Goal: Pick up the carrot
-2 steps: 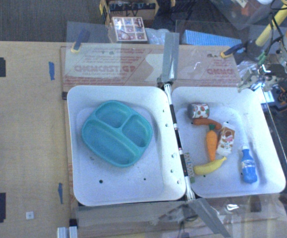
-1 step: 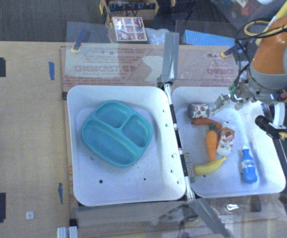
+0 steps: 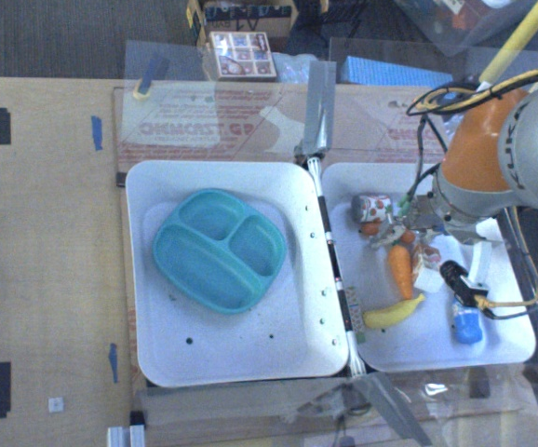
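Lying in the white bin (image 3: 506, 347) beneath the arm, the carrot (image 3: 400, 270) sits just on the camera-near side of the end effector (image 3: 416, 223). Its upper tip comes right up to the tool, and I cannot tell whether the two touch. Its long axis runs almost straight from the end effector toward the lower edge of the view, leaning only slightly. The shortest line from tool to carrot therefore follows the carrot's length instead of crossing it.

The view does not show whether the end effector is open or closed. Nothing is visibly held in it, so I judge the carrot not yet picked.

In my judgement the coming move is a short shift along that axis toward the carrot's middle, with the grip closing across its narrow width.

A banana (image 3: 393, 312) lies crosswise just past the carrot's far tip. A small can (image 3: 373, 209) stands close beside the end effector, on the side away from the arm. A blue object (image 3: 467, 327) rests farther off toward the arm's side. A teal plate (image 3: 218, 248) lies in the other bin (image 3: 250, 347), well apart.
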{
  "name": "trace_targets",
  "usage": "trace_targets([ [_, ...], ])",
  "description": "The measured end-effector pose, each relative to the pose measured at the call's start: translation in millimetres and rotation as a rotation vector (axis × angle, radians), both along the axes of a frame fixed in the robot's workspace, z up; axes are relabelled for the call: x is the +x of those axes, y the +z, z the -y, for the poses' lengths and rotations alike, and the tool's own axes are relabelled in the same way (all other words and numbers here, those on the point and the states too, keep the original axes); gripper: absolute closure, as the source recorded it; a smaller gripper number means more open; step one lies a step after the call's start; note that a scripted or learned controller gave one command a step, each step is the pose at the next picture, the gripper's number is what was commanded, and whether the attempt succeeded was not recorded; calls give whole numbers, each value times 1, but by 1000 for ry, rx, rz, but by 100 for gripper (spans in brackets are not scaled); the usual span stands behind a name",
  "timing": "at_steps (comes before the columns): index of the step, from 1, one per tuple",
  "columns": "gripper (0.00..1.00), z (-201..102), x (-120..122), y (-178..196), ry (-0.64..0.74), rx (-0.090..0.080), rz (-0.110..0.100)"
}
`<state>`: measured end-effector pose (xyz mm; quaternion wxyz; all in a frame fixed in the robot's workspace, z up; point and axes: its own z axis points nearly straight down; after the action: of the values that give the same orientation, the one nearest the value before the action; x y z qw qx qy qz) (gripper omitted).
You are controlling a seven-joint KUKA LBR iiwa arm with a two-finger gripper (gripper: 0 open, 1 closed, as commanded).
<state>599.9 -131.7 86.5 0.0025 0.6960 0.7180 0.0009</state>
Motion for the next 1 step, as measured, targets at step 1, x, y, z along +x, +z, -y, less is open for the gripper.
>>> trace_targets([
  [1,100,1,1,9,-3,0,2],
])
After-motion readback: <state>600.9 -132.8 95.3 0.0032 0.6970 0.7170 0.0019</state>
